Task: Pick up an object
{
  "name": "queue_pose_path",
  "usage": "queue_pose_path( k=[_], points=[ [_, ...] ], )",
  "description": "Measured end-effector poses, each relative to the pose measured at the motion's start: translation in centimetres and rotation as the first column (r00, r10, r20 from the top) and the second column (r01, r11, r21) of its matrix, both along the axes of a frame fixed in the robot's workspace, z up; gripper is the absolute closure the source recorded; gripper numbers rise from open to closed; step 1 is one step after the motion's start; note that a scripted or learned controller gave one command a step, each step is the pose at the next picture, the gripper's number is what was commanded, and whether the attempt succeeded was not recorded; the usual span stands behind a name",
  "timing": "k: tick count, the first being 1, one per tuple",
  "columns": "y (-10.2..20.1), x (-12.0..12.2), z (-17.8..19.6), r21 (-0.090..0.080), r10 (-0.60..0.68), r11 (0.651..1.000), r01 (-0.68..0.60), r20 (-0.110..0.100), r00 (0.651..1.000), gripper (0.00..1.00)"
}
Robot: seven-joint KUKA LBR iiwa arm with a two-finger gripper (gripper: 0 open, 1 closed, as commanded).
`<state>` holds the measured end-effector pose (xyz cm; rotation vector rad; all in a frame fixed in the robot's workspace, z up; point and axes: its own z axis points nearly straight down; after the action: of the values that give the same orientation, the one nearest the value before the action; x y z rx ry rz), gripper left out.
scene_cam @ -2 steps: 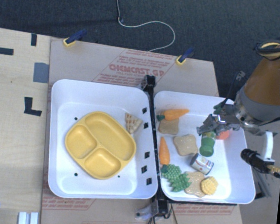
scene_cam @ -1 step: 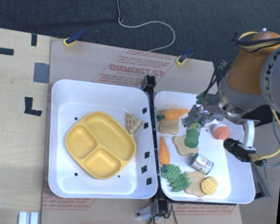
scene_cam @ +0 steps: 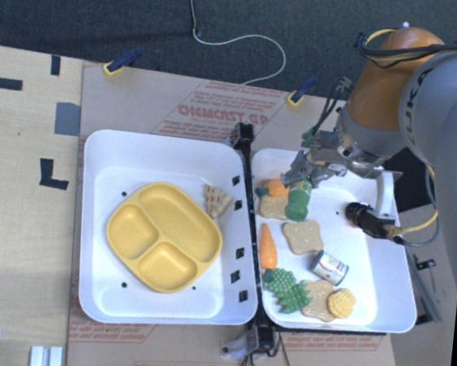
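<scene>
Notice how your gripper (scene_cam: 304,177) hangs low over the right bin (scene_cam: 402,280), near its far left corner, directly above the green toy (scene_cam: 297,203). Whether it has closed on anything, you cannot tell. The toy lies beside the carrot (scene_cam: 268,247) and bread slice (scene_cam: 303,237), so a steep approach probably avoids neighbours.

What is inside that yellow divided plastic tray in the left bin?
The yellow divided plastic tray holds nothing in its three compartments; a beige toy piece lies beside its rim. The bin floor under it is covered.
</scene>
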<state>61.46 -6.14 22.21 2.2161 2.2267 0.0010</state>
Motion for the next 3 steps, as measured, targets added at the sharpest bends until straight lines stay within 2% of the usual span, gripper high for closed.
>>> queue_pose_path(
  k=[1,3],
  points=[
    [2.3,0.7,1.0,0.000,-0.002,1.000,0.002,-0.001,1.000,1.00],
    [1.1,1.3,1.0,-0.002,-0.004,1.000,0.004,-0.002,1.000,1.00]
  ],
)
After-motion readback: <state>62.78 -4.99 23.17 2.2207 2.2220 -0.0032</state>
